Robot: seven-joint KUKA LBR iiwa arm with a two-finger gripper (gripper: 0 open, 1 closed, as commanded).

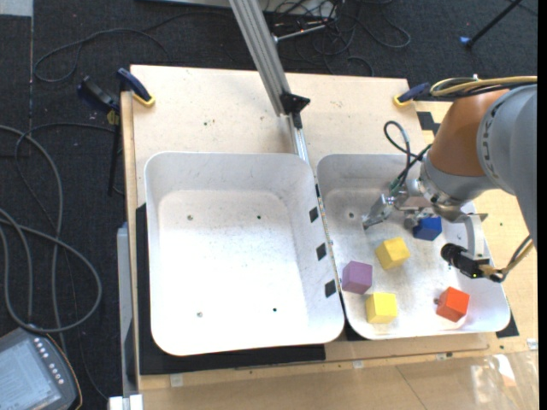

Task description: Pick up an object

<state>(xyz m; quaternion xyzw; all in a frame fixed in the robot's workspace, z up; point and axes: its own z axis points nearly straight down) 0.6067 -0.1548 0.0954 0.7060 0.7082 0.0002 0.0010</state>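
My gripper (pixel 373 218) hangs over the upper left part of the right bin (pixel 342 178), reaching in from the right and pointing left. A blue cube (pixel 426 227) lies just right of it, partly under the wrist. A yellow cube (pixel 393 252) sits below the gripper, apart from it. Lower down lie a purple cube (pixel 357 276), a second yellow cube (pixel 381 307) and an orange-red cube (pixel 453 303). I see nothing held in the gripper.
The left bin (pixel 171 178) sits beside the right one, with a shared raised rim between them. A slanted metal pole (pixel 261 45) ends at the bins' far edge. Cables and a black part hang from the wrist near the right bin's right wall.
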